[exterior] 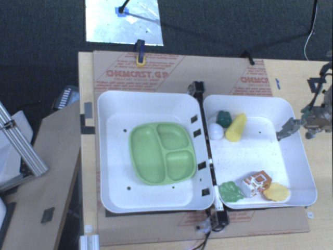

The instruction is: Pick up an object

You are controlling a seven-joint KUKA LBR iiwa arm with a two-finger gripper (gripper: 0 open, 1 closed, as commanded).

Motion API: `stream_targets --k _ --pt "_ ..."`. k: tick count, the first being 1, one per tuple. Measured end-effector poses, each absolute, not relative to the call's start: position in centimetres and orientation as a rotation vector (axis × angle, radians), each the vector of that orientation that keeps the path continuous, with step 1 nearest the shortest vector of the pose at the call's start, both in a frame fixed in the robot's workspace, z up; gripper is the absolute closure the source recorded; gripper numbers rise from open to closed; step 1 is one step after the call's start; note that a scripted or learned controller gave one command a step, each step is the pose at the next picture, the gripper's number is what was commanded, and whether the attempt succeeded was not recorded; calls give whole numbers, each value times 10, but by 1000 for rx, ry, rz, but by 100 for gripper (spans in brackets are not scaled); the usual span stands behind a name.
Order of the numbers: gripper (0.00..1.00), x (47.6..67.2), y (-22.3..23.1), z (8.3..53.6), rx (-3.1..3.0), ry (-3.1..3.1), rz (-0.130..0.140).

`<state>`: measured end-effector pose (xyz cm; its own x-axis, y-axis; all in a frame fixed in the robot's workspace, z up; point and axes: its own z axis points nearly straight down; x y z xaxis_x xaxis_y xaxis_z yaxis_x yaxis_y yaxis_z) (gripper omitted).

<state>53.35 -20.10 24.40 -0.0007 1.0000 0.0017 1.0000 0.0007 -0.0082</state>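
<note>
Approach phase, nothing picked yet. Gripper (282,133) sits at the right rim of the right bin (299,163). It's seen at an angle and small, so can't tell whether it's spread or pressed together; nothing visible in it.

Candidates, all in the right bin:
- Far-left cluster: dark green piece (224,119), yellow cylinder (235,127), white ball (215,132), packed touching.
- Near edge: green leafy piece (230,191), orange-and-white box (256,182), yellow lemon-like piece (276,192), in a tight row.

Next move: swing in over the bin, choose one, descend. Yellow cylinder looks easiest, its right side is open.

Obstacles: neighbours crowd both clusters, near row hugs the wall. Left bin (117,145) holds a green divided plate (162,153), well apart.
</note>
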Motion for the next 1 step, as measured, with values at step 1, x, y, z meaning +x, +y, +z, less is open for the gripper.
stream_targets --k 1 --pt "0 536 -201 249 -2218 -2227 -1"
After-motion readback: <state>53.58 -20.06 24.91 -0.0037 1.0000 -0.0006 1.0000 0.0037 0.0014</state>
